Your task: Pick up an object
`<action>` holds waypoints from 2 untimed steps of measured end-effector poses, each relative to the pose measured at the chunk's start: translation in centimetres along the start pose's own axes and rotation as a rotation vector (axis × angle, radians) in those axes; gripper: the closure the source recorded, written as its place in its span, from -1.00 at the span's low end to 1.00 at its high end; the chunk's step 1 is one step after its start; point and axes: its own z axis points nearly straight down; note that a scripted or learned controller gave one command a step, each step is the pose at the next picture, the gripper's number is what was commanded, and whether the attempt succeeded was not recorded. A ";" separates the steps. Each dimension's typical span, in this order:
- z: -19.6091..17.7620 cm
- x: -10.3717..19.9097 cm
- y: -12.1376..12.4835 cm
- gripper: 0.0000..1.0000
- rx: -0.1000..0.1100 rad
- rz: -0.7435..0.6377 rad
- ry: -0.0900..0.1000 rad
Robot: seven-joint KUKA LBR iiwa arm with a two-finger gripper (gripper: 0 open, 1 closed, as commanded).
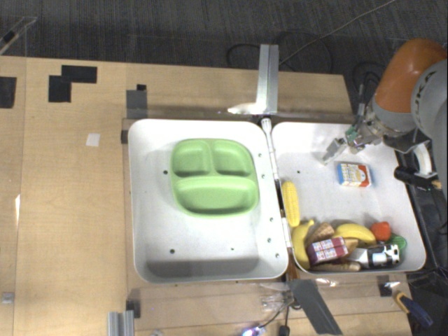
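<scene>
Claw: we see the metal two-finger gripper (336, 148) over the right shallow white bin (318, 187), fingers apart, holding nothing
Nearby: small white-and-blue carton (353, 174) just beside it

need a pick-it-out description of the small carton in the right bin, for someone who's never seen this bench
Start at the right white bin. Most of its items are heaped along the near edge, such as the bananas. The small carton lies alone on bare floor in the far half, just below the gripper. It is the one boxy white item with blue and orange print, touching nothing.
</scene>
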 end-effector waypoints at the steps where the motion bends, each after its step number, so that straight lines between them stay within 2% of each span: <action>1: -0.1 2.7 -4.9 -1.00 -0.010 -0.102 -0.010; 2: -0.2 5.5 -8.1 -1.00 -0.015 0.045 -0.012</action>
